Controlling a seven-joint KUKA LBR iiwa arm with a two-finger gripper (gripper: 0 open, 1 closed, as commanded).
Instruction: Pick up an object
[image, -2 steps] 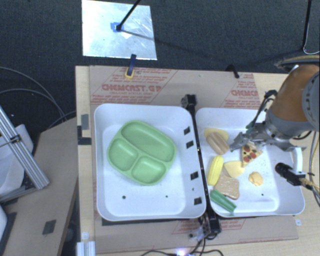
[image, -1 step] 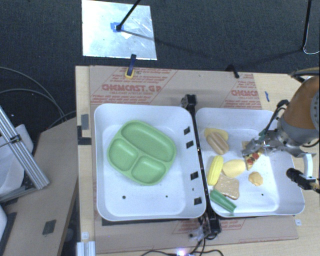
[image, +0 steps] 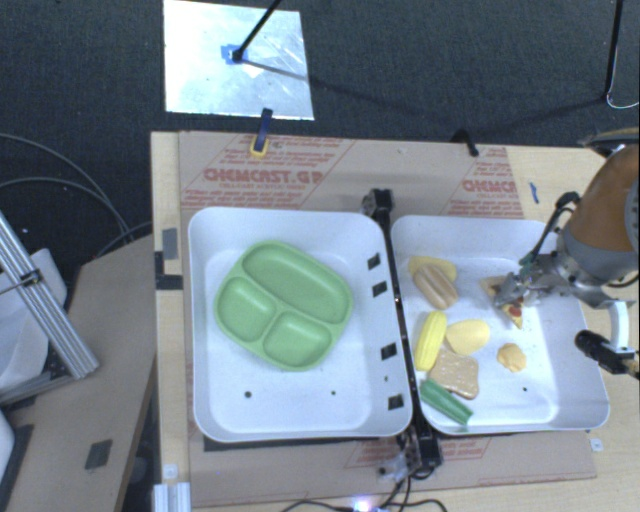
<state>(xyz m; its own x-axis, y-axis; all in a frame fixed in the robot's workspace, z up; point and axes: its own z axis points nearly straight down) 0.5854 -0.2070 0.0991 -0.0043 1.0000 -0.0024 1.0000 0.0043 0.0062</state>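
- Cardboard-covered desk (image: 330, 160) bears two bins; the right bin (image: 575, 395) holds toy food.
- Jaws' state: cannot tell; the gripper (image: 515, 290) sits over a pizza slice (image: 510, 312), perhaps touching.
- Risk: thin slice slips out.

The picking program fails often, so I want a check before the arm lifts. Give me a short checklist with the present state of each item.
1. Gripper is over the right bin: ok.
2. Gripper is down at the pizza slice: ok.
3. Slice is between the fingers: cannot tell.
4. Neighbours stand apart from the gripper, the hot dog and the lemon: ok.
5. Green plate lies in the left bin, out of the way: ok.
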